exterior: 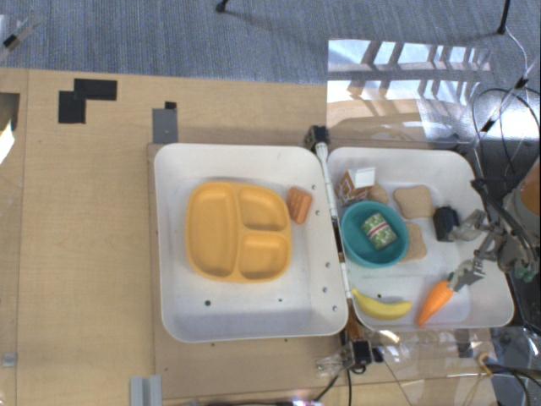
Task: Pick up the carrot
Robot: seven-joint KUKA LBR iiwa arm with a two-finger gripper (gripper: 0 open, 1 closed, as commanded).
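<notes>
This looked like a robotics lab: a plywood surface (84,252) carried two white bins (245,320) of toy food, black tape markers (84,98) stuck on it, loose cables (499,117) alongside, grey carpet (169,15) beyond.

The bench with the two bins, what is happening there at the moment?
A robot arm reaches in from the right over the right bin. Its tool is low at the leafy end of the carrot, which lies on the bin floor near the front, next to a banana. Whether the tool grips the carrot, I cannot tell. A teal bowl holding a can, some bread and a small carton are also there. The left bin holds a yellow plate.
</notes>
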